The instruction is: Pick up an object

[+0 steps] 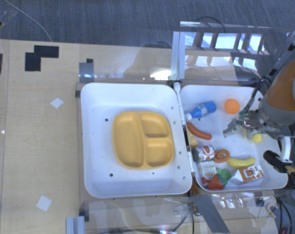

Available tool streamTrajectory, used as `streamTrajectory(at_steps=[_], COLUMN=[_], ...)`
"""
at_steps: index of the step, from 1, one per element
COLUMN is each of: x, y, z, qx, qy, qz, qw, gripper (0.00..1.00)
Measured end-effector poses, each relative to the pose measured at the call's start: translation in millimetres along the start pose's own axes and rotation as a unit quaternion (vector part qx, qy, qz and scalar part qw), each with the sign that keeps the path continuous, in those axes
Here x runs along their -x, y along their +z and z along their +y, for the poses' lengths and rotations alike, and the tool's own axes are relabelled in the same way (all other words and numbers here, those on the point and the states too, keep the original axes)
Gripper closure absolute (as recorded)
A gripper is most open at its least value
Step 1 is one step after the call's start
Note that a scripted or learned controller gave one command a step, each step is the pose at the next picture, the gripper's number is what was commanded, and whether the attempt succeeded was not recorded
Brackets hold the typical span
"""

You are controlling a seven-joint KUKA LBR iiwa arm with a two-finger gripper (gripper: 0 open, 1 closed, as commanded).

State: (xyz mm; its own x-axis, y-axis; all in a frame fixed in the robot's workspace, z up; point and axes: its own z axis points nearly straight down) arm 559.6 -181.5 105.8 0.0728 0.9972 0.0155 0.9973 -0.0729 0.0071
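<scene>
Camera view: gripper [236, 125] low over right bin [279, 182], fingers spread, gripping nothing. Orange ball [232, 106] just beyond it; blue bottle [202, 110], sausage [198, 131], banana [241, 162] nearby. Yellow divided plate [142, 139] in left bin [96, 130].

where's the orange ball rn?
In the camera view, the orange ball lies in the right bin near its far wall, just right of the blue bottle and left of the gripper.

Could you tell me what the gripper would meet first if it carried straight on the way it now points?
The gripper points left across the right bin. Going straight on, it would probably meet the sausage first, though from above I cannot judge its height, so it might pass over.
</scene>
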Motion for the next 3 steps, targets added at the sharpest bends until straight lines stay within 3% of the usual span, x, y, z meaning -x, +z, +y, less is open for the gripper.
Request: streamTrajectory(at_steps=[1, 2, 3], x=[-71, -85, -51], y=[11, 18, 17], z=[61, 3, 10], qx=[-0.001, 0.003, 0.003], qy=[0.043, 0.095, 0.068], qz=[-0.007, -0.008, -0.008], qw=[0.9991, 0.9954, 0.9976], gripper=[0.0, 0.0, 0.0])
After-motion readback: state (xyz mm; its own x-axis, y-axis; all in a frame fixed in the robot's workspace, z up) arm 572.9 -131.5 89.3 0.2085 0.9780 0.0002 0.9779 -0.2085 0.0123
